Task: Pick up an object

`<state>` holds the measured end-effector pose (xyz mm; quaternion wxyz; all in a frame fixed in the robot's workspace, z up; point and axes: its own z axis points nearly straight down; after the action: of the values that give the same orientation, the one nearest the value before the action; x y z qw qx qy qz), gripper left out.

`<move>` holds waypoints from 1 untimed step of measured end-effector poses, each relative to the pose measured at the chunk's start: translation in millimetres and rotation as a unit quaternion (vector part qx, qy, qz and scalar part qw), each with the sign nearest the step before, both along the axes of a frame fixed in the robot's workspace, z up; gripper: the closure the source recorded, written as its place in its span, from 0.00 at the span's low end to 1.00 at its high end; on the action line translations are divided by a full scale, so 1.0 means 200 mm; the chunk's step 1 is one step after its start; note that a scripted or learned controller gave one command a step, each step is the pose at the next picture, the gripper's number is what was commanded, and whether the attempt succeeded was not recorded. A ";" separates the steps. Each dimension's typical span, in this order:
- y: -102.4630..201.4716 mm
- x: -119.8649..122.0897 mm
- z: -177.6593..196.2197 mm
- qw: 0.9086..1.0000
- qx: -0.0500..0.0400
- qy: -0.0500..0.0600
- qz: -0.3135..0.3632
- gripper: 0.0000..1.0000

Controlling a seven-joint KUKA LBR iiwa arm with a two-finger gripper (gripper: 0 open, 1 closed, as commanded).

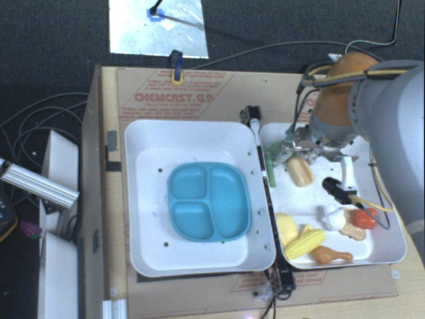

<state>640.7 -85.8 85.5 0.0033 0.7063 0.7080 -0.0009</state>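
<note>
Arm (388,111): reaching in from the right, hanging over the right bin (392,244).
Gripper (297,150): sitting low at the bin's upper left, just above the bread roll (300,172).
Fingers: state cannot be told.
Bread roll: tan, oblong, lying tilted in the right bin, beside a green stick (271,161) at the bin's left wall.
Other toys: corn cob (305,242), drumstick (329,254) and tomato (364,218) lying lower in the same bin.
Left bin (143,151): holding a blue divided plate (208,201).

My hand (299,153) hangs over the right bin (392,244), just above a tan bread roll (300,172). A blue divided plate (208,201) lies in the left bin (146,178).
</note>
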 end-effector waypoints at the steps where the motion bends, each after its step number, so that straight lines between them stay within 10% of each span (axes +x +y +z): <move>1: 0.01 0.00 0.05 1.000 0.002 0.001 0.001 1.00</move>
<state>640.9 -83.5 95.6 0.0010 0.7053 0.7089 0.0002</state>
